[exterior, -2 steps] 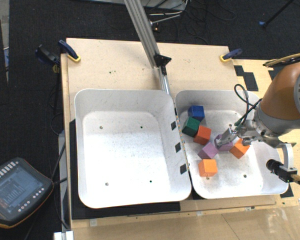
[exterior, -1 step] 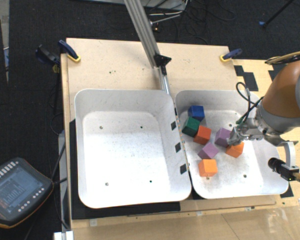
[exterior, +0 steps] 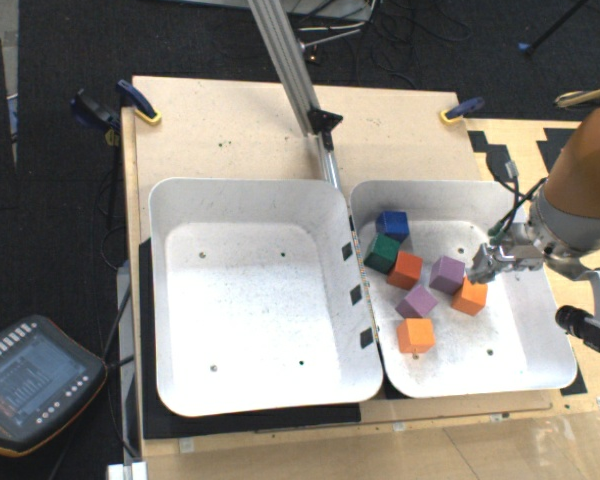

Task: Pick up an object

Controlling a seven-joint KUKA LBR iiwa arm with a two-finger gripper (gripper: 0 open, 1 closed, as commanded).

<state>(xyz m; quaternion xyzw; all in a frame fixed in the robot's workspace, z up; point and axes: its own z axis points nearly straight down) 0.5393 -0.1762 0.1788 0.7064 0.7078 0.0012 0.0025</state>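
While the grey arm with its two-finger gripper point(exterior: 483, 268) hangs low over the right-hand shallow white plastic bin point(exterior: 520, 363), we cannot tell how its hand is set, nor whether it has hold of anything; it is a dark blur from here.

We take the small orange cube point(exterior: 469, 297) as our landmark. It lies just under the gripper, toward the right of the cluster. Just beside it, up and to the left, sits a purple cube point(exterior: 447, 274), close enough that they may touch. Further left is a second orange block point(exterior: 408, 268), with a dark green cube point(exterior: 382, 253) against it and a blue cube point(exterior: 392, 224) beyond that. Below and left of the landmark lie a smaller purple cube point(exterior: 416, 303) and a third orange cube point(exterior: 415, 336).

We judge the grasp is about to be made. To do it well, we would centre over one cube, turn the wrist to avoid its purple neighbour, and descend squarely before lifting.
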